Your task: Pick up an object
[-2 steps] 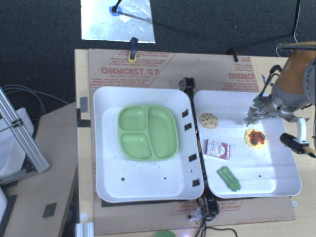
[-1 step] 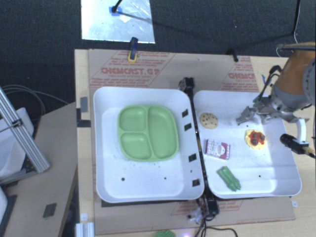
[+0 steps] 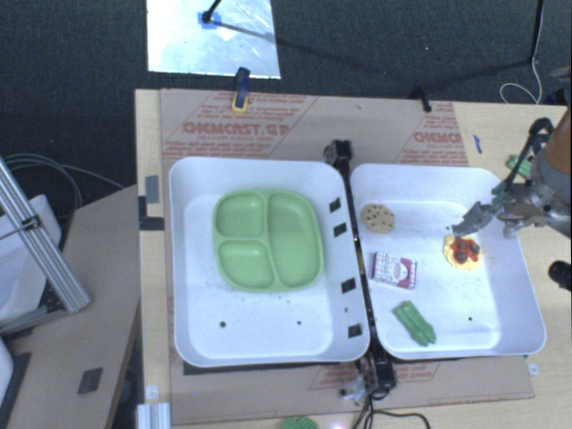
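Camera view, slant from above: I see two white bins side by side on the tabletop [image 3: 429,119]. Left bin [image 3: 192,239] carries a green divided plate [image 3: 268,239], three compartments, lying flat near the bin's middle.

Right bin [image 3: 509,329] carries four items:
- round cookie [image 3: 377,218], toward the upper left corner, close to the wall between the bins;
- small pink-and-white packet [image 3: 394,270], below the cookie, lying flat;
- green elongated piece [image 3: 415,323], lower down, set at a diagonal;
- yellow item with red on top [image 3: 462,251], toward the right side, well apart from the other three.

Arm [image 3: 550,172] enters from the right, over the right bin's upper right corner. The hand [image 3: 467,225] points down and left, its tip just above and beside the yellow-and-red item. I cannot tell whether it touches that item. I cannot tell whether the hand is spread or pressed together; the tip is too small and blurred. Nothing visibly sits between its tips. All four items appear to rest on the bin floor.
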Robot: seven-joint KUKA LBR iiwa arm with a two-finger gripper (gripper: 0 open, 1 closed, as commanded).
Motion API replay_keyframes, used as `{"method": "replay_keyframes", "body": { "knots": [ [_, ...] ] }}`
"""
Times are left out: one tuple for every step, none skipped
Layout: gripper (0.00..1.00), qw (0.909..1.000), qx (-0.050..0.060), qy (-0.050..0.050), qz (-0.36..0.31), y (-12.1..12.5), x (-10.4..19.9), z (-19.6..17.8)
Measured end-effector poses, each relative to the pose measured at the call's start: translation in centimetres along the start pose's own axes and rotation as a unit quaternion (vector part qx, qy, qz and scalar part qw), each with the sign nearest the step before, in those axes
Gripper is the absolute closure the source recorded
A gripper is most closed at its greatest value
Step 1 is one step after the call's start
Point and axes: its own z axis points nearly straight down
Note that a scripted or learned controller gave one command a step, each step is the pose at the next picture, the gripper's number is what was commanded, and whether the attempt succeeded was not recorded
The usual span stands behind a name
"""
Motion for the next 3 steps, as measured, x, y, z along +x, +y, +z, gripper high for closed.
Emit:
{"method": "replay_keyframes", "body": {
  "knots": [
    [0.0,1.0,0.003,0.0,0.0,3.9,-3.3,10.7],
    [0.0,1.0,0.001,-0.001,-0.001,3.7,-3.2,6.3],
    [0.0,1.0,0.002,0.0,0.001,-3.1,-2.5,1.8]
  ]
}}
